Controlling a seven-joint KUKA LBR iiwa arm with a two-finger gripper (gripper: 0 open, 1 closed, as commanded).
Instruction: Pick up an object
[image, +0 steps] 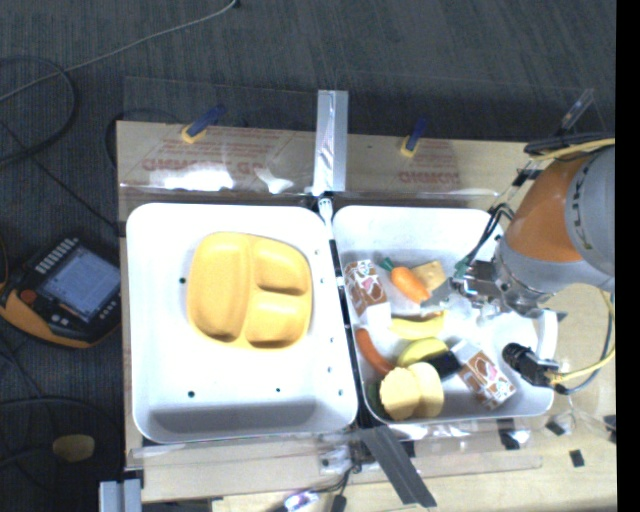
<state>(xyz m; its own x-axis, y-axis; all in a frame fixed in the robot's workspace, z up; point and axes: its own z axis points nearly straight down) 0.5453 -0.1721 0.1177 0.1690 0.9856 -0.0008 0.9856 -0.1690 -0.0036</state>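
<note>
The right bin (345, 300) holds several toy foods. An orange carrot (407, 283) and a tan cheese wedge (432, 274) lie near its back. A brown-and-white carton (366, 286) sits at the left wall, a second carton (489, 379) at the front right. A banana (417, 325), a red sausage (370, 350), a yellow-green fruit (422, 351) and a pale yellow lump (411, 391) fill the middle and front. My gripper (462, 287) hangs low over the bin's right half, just right of the cheese wedge and above the banana's end. Nothing visibly sits in it.
A yellow divided plate (248, 288) lies in the left bin (140, 300). The grey arm with its orange band (545, 225) covers the right bin's far right corner. A handheld controller (65, 290) rests on the floor to the left. Cables hang by the wrist (575, 375).
</note>
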